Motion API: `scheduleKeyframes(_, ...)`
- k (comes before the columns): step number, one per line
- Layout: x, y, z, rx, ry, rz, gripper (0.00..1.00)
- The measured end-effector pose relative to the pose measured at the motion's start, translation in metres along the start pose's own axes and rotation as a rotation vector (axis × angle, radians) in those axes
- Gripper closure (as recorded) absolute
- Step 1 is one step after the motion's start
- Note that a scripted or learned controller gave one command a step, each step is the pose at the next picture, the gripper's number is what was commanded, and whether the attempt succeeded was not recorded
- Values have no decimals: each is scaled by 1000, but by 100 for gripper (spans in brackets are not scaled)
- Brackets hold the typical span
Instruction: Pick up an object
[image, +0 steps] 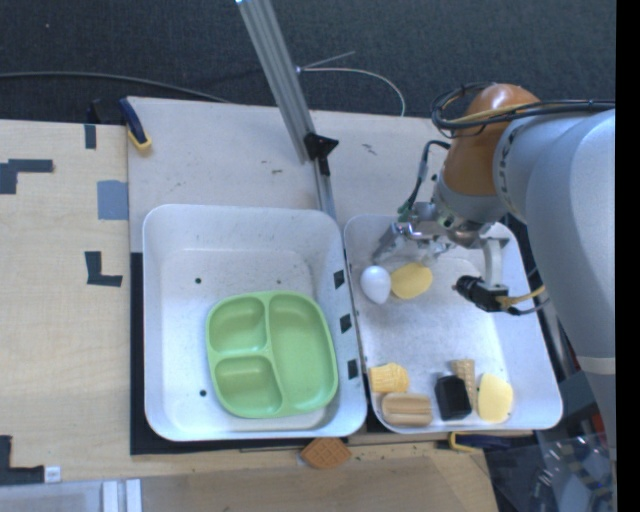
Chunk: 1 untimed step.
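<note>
My gripper (404, 240) hangs over the back of the right bin (520, 340), just above a white egg (375, 283) and a round yellow piece (411, 281) that lie side by side. Nothing shows in its grasp. Along the front of the same bin lie a waffle piece (389, 378), a tan bun (406, 408), a black block (452, 396), a small cone (462, 369) and a yellow lemon-like piece (494, 397).
A green divided plate (272, 352) lies in the left bin (170, 300). A brown cookie (322, 453) sits on the bench in front of the bins. A slanted metal pole (290, 90) rises behind the bins. The bulky arm (560, 200) covers the right side.
</note>
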<state>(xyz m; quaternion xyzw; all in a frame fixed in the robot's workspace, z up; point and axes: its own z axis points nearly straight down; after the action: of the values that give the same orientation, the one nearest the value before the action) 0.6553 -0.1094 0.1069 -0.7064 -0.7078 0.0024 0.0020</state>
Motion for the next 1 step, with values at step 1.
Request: scheduleKeyframes(1, 1, 1, -13, -4, 0, -2, 100)
